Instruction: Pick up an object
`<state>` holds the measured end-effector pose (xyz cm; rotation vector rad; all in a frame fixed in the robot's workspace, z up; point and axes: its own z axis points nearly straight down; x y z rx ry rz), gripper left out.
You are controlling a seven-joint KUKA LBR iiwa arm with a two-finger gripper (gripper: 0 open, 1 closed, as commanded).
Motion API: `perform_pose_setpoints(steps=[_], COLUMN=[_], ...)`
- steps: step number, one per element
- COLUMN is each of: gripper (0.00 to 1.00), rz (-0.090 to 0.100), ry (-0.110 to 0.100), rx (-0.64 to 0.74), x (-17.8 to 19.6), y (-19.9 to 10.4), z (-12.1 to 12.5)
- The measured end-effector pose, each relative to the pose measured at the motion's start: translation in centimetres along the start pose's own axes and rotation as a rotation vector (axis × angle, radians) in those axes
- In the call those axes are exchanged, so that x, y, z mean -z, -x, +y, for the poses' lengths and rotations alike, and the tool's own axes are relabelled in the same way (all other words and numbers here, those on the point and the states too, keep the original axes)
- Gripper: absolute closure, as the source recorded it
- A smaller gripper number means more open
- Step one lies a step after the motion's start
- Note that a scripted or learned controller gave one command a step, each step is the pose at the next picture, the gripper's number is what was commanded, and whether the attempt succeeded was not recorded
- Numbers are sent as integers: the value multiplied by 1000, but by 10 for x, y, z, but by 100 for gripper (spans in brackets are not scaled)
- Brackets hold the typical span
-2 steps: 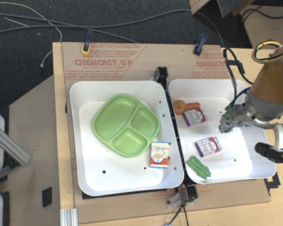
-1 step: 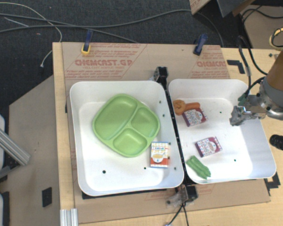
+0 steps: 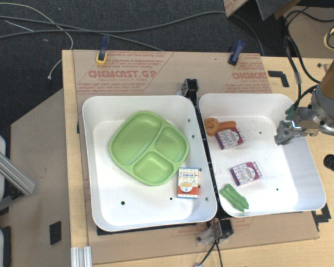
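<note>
Nearest the camera in the right bin (image 3: 309,174) lies a green pod-shaped toy (image 3: 234,197), tilted against the low front wall; it looks light and smooth, probably a little slippery, and would best be pinched across its narrow width. Just beyond it, on the open floor, a small purple packet (image 3: 246,173) lies flat: light, thin, likely crinkly, and hard to lift except by its short edges. Farther back a second purple packet (image 3: 230,138) touches an orange toy (image 3: 216,125) beside the bin's left wall; the orange piece appears rigid and rounded, graspable across its middle. In the left bin (image 3: 100,204) a green divided plate (image 3: 149,147) and a small carton (image 3: 188,182) sit close together. The gripper (image 3: 285,132) hangs over the right bin's right side, apart from every object; whether the jaws are open or closed cannot be told.
</note>
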<state>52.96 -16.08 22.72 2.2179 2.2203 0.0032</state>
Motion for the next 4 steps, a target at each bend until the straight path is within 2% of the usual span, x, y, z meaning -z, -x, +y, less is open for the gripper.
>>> perform_pose_setpoints(steps=[1,2,3,4], gripper=[100,100,100,100], rz=[4,4,4,2], ry=[-5,-4,-3,-3], rx=[4,7,7,3], x=[7,9,14,11], y=[-49,-113,-173,-216], z=[-4,3,1,4])
